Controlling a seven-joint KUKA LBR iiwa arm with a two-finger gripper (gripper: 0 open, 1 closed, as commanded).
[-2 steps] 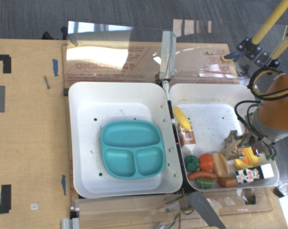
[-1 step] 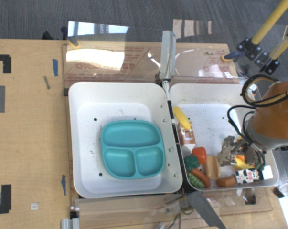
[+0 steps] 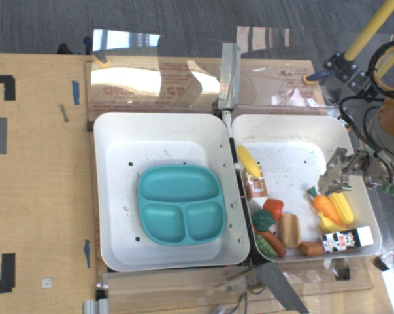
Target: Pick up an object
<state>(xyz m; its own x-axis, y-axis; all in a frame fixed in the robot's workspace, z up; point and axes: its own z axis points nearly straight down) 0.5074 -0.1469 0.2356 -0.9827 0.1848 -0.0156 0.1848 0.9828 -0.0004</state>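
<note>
Gripper: over right bin, near its right edge, above toy carrot and corn. Finger state cannot be told. Left bin: teal divided plate, centred.

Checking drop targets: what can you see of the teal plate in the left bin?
The teal plate lies flat in the left bin, slightly toward its near right side. It looks like matte plastic, a rounded rectangle with three compartments: one long section across the far side and two smaller ones on the near side. All three hold nothing. It rests on the bin floor, apart from the walls, with nothing else touching it.
</note>
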